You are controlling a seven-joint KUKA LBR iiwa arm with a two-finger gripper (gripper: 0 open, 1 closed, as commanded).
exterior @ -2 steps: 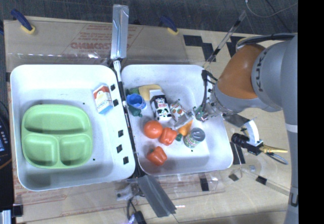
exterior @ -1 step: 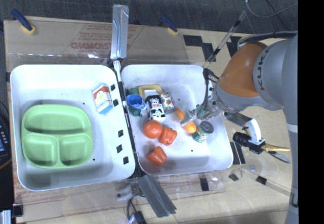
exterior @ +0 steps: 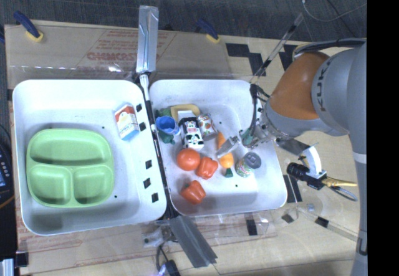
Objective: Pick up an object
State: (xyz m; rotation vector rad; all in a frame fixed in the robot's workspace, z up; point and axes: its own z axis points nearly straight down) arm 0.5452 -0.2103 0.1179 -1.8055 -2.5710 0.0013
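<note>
The red pepper (exterior: 194,191) is lying nearest the front wall of the right bin (exterior: 274,190), a little apart from the rest, and it looks like the easiest candidate for a clean pick. Just behind it a tomato (exterior: 187,159) and a second red piece (exterior: 207,168) are touching each other, with small orange bits (exterior: 225,161) and a round multicoloured thing (exterior: 244,170) crowding in beside them.

The tool (exterior: 240,141) is hanging low over the right-hand part of this pile, near a grey disc (exterior: 252,159); whether its fingers are apart or together cannot be told. To do this step well, I judge it should be settling on one item with free space on two sides and coming straight down, since a grasp into the tight cluster is likely to nudge neighbours and close on nothing.

Further back are a black-and-white carton (exterior: 192,133), a blue cup (exterior: 166,124) and a yellow block (exterior: 184,111). In the left bin (exterior: 25,97) a green divided tray (exterior: 70,167) and a small red-and-white carton (exterior: 126,122) are lying; their print is too small to read.

On the tabletop behind the bins, faint red lettering (exterior: 111,55) is showing, seemingly beginning "CHEMCO".
</note>
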